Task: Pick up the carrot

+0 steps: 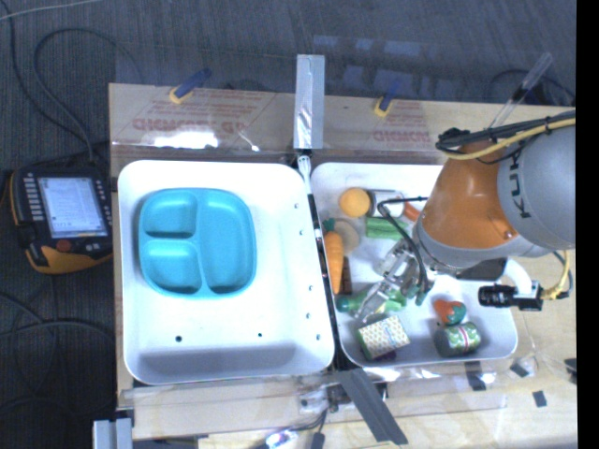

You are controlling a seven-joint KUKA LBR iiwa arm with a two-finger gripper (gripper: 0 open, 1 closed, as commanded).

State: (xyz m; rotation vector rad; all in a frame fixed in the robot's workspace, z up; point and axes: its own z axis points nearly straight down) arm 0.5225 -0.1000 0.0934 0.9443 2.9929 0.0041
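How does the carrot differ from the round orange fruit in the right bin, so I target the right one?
The carrot is long and tapered; the orange fruit is round. The carrot lies lengthwise along the right bin's left wall; the fruit sits nearer the bin's far edge. The carrot is deeper orange; the fruit is paler, more yellow-orange. Both are orange, lie in the right bin, and sit apart from the gripper.

Blue divided plate (197,240) in left bin (140,344).

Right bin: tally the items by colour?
Orange: 2, the carrot and a ball
Green: 2, a stick and a can
Patterned: 1, a box
Total: 5 clear; more sit hidden under the gripper.
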